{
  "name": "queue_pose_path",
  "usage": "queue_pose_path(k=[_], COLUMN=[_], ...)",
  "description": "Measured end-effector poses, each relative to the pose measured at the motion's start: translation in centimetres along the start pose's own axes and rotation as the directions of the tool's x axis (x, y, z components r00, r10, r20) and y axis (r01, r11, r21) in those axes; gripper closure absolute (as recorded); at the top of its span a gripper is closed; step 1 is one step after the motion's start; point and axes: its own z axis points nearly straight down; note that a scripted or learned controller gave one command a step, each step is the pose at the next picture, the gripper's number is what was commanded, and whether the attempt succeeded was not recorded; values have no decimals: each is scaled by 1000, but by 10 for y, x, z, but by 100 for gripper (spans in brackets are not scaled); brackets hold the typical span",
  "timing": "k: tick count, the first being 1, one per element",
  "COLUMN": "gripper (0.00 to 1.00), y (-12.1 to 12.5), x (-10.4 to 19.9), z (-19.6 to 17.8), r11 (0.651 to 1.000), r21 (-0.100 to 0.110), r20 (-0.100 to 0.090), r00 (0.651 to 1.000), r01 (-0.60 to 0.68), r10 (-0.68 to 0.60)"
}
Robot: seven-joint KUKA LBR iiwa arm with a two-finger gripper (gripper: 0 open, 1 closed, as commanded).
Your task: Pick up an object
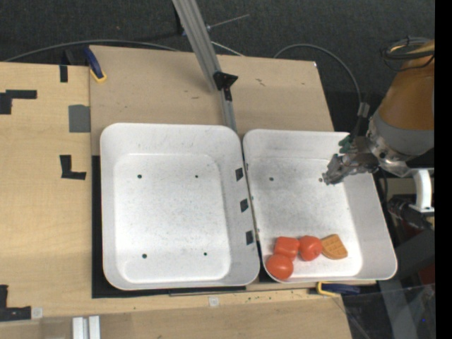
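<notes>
**White bins, red pieces in the near corner**

White plastic, speckled with small dark marks, makes up both shallow bins on the wooden bench [176, 76]. The left bin [113, 189] has four small dark dots on its floor. The right bin [296, 147] holds four small things near its front edge: three red pieces [291, 254] touching each other in a cluster, and one orange piece [334, 246] just beside them on the right.

The gripper [330, 176] is above the upper right part of the right bin, well apart from the red pieces. It looks dark and blurred, so I cannot tell how its jaws stand, and no object is seen between them. The arm [406, 111] comes in from the right, with its orange band above the grey wrist.

A grey metal bar [198, 30] runs at a slant from the top down to the gap between the bins. Black tape marks [67, 167] lie on the bench at the left. No writing or label can be read anywhere.
</notes>
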Motion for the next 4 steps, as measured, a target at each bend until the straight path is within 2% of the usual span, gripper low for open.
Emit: queue_pose_path(k=[1, 2, 3, 4], gripper=[100, 100, 100, 100], y=[22, 47, 64, 88], x=[49, 89, 147, 203], z=[13, 12, 6, 17], r11=[1000, 1000, 1000, 1000], r21=[1, -1, -1, 0], r20=[0, 0, -1, 0], r00=[1000, 1000, 1000, 1000], r01=[0, 0, 1, 1], r10=[0, 0, -1, -1])
